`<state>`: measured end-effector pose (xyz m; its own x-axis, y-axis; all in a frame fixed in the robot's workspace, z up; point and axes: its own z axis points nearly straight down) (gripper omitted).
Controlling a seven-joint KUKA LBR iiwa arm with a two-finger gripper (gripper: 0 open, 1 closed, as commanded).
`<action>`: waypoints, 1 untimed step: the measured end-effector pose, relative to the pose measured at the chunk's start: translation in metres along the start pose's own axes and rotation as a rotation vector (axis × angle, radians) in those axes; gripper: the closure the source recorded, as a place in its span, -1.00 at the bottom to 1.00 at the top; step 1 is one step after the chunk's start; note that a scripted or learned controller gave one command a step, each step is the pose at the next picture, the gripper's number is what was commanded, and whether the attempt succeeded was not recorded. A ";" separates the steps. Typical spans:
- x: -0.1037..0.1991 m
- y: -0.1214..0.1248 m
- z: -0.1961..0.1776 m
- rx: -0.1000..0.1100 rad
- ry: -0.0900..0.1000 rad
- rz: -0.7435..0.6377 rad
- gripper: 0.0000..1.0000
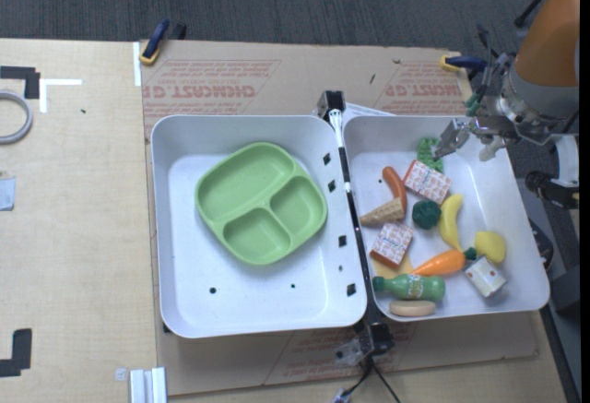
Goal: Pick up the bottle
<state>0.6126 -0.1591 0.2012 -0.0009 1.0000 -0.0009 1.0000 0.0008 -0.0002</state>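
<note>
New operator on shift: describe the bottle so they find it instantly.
Look in the right-hand white bin, along its near edge. The bottle lies on its side there, just below the orange carrot and above a tan sausage. It alone is green, with a yellow-orange label.

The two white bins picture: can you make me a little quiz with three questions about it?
1. True or false: the green bottle is standing upright.
2. What lies in the left bin? A) a banana B) a green divided plate C) a carrot
3. The gripper is above the ___ edge of the right bin, far from the bottle.

Key: 1 false, it lies on its side near the bin's front edge. 2 B, the green divided plate. 3 back.
</note>
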 end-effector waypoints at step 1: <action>0.000 0.000 -0.010 -0.001 -0.001 -0.002 1.00</action>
<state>0.6130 -0.1593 0.2109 -0.0032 1.0000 -0.0018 1.0000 0.0032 0.0004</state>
